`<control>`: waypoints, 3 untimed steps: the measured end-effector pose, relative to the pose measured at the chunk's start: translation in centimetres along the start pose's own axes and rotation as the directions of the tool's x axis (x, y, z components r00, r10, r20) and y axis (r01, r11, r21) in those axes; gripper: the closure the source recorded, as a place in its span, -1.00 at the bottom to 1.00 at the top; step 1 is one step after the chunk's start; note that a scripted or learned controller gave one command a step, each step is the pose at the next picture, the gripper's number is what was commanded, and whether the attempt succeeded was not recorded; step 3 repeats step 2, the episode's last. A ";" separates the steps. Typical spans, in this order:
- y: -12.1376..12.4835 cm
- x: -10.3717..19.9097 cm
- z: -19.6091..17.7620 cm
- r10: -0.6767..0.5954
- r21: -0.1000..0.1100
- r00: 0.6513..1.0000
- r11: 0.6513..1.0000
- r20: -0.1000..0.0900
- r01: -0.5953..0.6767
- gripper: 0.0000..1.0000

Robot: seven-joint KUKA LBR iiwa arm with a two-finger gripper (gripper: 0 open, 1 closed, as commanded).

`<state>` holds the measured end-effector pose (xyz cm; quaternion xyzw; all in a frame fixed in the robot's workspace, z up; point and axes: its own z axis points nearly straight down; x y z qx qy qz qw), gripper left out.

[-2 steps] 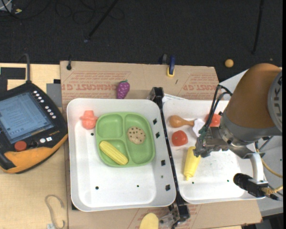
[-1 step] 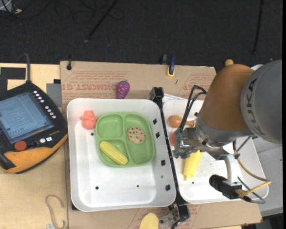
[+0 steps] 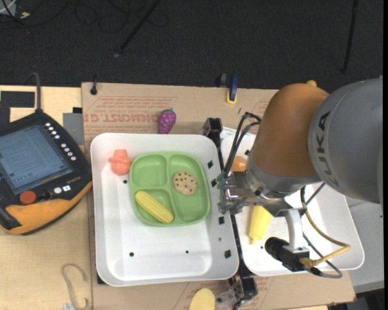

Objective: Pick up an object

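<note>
Over the right bin [image 3: 349,237], near its left wall, I have the arm [image 3: 323,141] hanging low with its orange band uppermost, and its bulk hides the gripper from me, so I cannot tell the tool's state. Just below the wrist a yellow bottle-shaped toy [image 3: 258,223] lies against the bin's left side, with something orange [image 3: 238,164] peeking out nearer the far-left corner; either could be the object to pick, and I judge the arm is placed for one of them. In the left bin [image 3: 116,250] a green divided tray [image 3: 149,173] sits toward the far edge, carrying a corn cob [image 3: 154,206] in its near compartment and a cookie [image 3: 185,183] in the right one. A pink toy [image 3: 119,162] rests beside the tray at the bin's far-left corner. Both bins stand on a cardboard sheet [image 3: 129,108]; a purple grape bunch [image 3: 167,120] lies on it beyond the left bin. A teach pendant [image 3: 32,166] sits on the bench's left edge, dark carpet behind.
</note>
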<state>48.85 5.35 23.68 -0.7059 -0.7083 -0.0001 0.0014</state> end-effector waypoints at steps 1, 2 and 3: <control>1.2 -0.8 1.1 0.004 0.001 1.000 1.000 0.003 -0.004 1.00; 0.6 -0.4 0.0 0.003 0.000 1.000 1.000 0.002 -0.003 1.00; 0.6 -0.4 0.0 0.003 0.000 1.000 1.000 0.002 -0.003 1.00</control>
